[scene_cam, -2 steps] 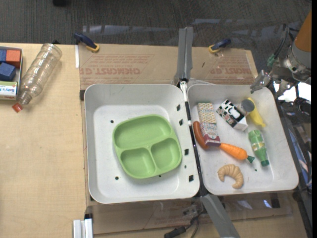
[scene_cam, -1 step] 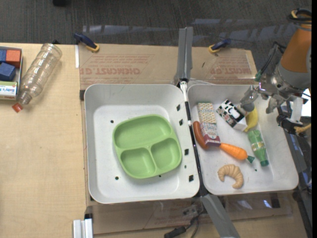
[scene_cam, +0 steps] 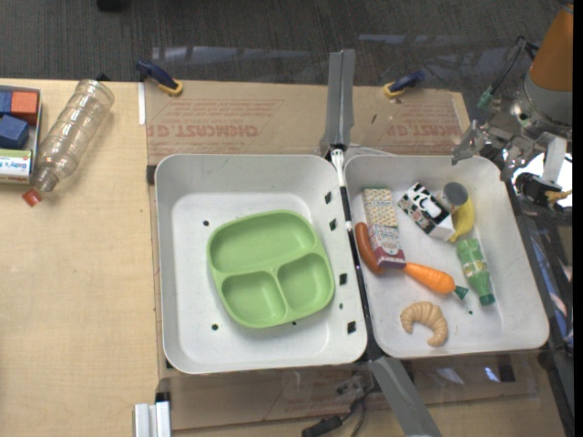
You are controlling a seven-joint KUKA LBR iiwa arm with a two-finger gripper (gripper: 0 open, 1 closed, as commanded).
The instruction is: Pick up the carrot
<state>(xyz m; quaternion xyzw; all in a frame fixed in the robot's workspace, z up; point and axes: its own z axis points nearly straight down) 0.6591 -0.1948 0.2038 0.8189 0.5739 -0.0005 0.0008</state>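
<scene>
The short orange carrot with a green stub end (scene_cam: 431, 278) lies in the right-hand shallow white plastic bin (scene_cam: 519, 330), near its middle, tilted with the green end pointing toward the bin's right side. Its left tip lies just beside a red sausage-shaped toy (scene_cam: 364, 247), which is partly overlapped by a flat printed snack packet (scene_cam: 383, 223). Its green end nearly touches a slim green bottle (scene_cam: 475, 269) lying lengthwise along the right side. A tan croissant toy (scene_cam: 426, 320) sits just below the carrot, apart from it. Toward the far side of the bin lie a black-and-white printed carton (scene_cam: 424, 208), a yellow banana toy (scene_cam: 464, 219) and a small grey round cap (scene_cam: 455, 193), clustered together. That gives eight items in this bin, one of each kind. The left-hand shallow white plastic bin (scene_cam: 182, 271) holds one light green three-compartment plastic plate (scene_cam: 271, 268). The metal two-finger gripper (scene_cam: 496, 140) hangs over the far right corner of the right bin, well apart from the carrot; whether its fingers are apart or together cannot be told. On the wooden bench (scene_cam: 73, 317) at the left lie one clear plastic bottle with a red cap (scene_cam: 69, 135) and a box of coloured blocks (scene_cam: 18, 130). Two yellow-and-blue clamps (scene_cam: 160, 77) grip the cardboard sheet (scene_cam: 237, 121) behind the bins.
</scene>
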